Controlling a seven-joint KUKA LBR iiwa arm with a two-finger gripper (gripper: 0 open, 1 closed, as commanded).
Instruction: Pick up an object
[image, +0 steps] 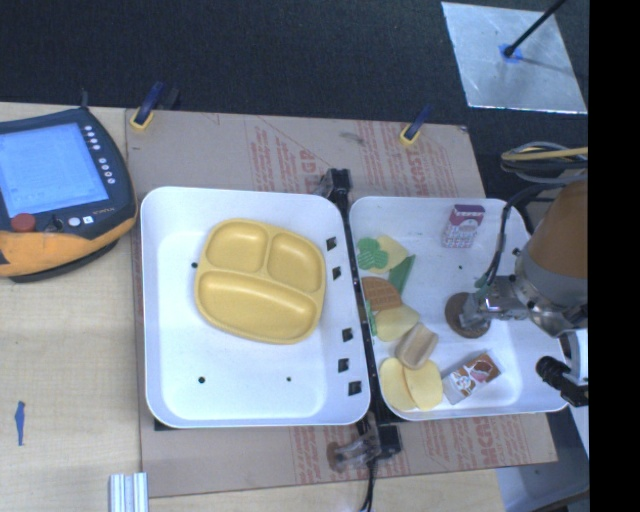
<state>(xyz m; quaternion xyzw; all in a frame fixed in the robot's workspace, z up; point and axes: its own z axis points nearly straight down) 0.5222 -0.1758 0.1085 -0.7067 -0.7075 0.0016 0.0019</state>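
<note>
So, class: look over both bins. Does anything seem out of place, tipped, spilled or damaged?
Nothing stands out. The yellow tray lies flat in the left bin, turned a little askew to its walls. The food items are clustered along the right bin's left side, some overlapping, with no visible spill or damage.

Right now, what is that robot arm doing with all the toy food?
The robot arm is reaching over the right bin, where the small toy food pieces lie in a pile along the left side. Its gripper hangs low over a bare spot in that bin, and nothing shows between its fingers. The left bin holds a yellow divided plate.
</note>
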